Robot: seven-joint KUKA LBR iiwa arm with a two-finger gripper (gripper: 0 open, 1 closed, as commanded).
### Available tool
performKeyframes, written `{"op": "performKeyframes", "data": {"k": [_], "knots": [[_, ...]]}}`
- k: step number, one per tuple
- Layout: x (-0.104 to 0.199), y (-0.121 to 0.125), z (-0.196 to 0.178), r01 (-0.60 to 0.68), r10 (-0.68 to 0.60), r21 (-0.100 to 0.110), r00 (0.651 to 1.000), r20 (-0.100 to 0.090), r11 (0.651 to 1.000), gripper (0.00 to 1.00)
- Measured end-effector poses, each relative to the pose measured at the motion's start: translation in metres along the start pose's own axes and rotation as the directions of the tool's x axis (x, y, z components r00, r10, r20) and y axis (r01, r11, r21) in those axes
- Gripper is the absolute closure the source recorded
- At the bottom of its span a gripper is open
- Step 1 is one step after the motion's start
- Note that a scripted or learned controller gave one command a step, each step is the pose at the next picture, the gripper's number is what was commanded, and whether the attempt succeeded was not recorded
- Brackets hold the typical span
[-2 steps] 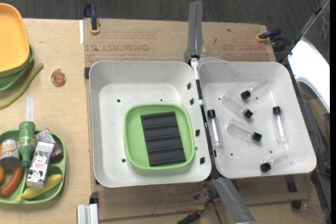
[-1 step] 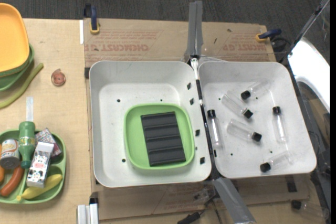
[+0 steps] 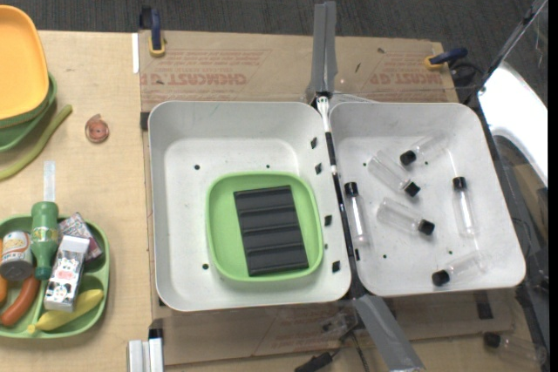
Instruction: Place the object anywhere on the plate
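Desk [image 3: 96,179] surface is tan wood, with a brown cardboard sheet [image 3: 244,76] under two white bins set side by side and touching. Left bin [image 3: 174,135] holds a green plate [image 3: 222,226], roughly central, lying flat. Right bin [image 3: 497,213] holds six clear tubes with black caps [image 3: 397,215], scattered and mostly apart; one lies along the bin's left wall. At the desk's far left: a yellow plate [image 3: 17,57] stacked on green ones, and below it a green divided tray [image 3: 96,296] with toy food and a small green bottle. A black ridged block [image 3: 270,231] lies flat on the green plate, inside its rim. A small pink disc [image 3: 98,129] sits alone on the desk near the yellow plate. Claw state: cannot tell.
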State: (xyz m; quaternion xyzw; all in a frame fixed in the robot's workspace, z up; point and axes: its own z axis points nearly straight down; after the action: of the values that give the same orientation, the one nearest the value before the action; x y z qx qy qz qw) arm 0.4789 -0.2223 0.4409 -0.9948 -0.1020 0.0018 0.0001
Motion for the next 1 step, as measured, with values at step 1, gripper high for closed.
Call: {"op": "performKeyframes", "data": {"k": [1], "knots": [[0.0125, 0.0023, 0.0009, 0.001, -0.001, -0.001, 1.0, 0.002, 1.0, 0.0]]}}
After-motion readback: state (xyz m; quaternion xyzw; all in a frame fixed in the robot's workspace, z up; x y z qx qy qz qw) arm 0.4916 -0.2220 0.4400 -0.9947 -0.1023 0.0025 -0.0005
